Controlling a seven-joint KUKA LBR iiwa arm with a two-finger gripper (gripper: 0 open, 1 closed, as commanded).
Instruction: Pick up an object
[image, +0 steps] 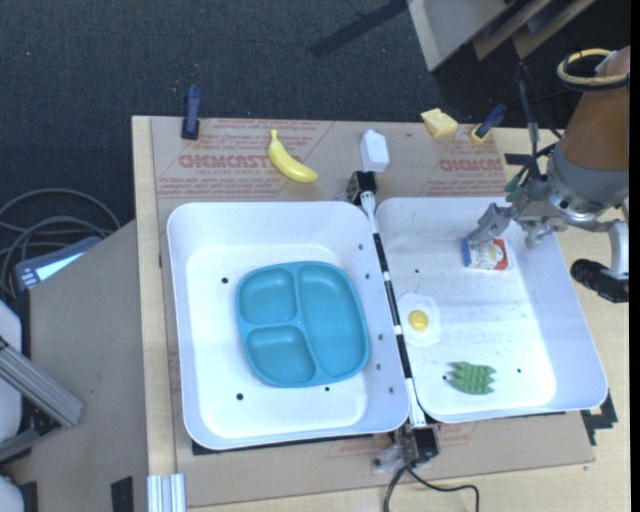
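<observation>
My gripper (510, 228) hangs over the far part of the right bin (560, 330), reaching in from the right. It is open, with its two fingers spread and white bin floor showing between them. A small red, white and blue carton (487, 254) lies just below the left finger (489, 222), and I see nothing held. Nearer the front of the same bin lie a fried egg toy (418, 321) and a green pea pod (472, 377).
A blue divided plate (300, 322) fills the middle of the left bin (200, 250). Behind the bins on the bench are a banana (290, 160), a white block (374, 148), a yellow cheese wedge (438, 122) and a blue clip (191, 110).
</observation>
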